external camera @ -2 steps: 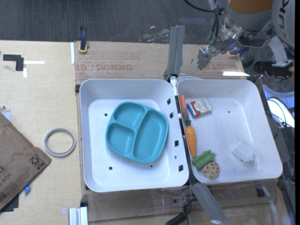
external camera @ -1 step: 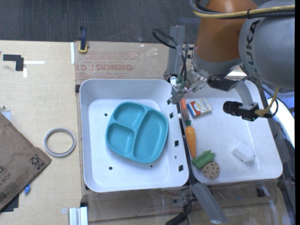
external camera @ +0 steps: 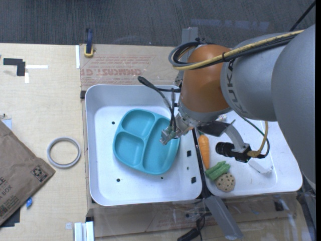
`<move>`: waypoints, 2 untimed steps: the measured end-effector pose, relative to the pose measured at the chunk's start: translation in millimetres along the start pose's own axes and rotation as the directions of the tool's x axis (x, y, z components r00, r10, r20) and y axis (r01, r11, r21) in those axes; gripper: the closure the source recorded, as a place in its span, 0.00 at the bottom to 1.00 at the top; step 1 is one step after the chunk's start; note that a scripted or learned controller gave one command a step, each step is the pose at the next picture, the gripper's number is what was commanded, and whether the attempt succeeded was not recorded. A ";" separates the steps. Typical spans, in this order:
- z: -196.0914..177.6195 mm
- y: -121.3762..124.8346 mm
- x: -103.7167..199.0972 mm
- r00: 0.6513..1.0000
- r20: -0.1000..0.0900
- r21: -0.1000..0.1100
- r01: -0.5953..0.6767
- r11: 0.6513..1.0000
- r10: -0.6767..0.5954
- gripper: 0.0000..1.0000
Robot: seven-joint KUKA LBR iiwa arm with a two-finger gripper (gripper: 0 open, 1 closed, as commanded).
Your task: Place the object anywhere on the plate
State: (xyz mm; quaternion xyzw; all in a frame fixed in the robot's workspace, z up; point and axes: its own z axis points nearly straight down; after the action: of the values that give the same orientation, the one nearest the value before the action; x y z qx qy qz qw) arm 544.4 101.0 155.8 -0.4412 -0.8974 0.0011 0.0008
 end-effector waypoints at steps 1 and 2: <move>-36.2 46.7 -116.7 0.991 0.003 -0.003 -0.137 0.991 0.137 1.00; -47.9 -33.5 -73.8 0.999 0.000 0.000 -0.039 0.999 0.039 1.00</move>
State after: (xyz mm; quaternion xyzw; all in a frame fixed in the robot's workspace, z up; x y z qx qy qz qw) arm 563.0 22.2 203.8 -0.4585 -0.8887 0.0009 0.0007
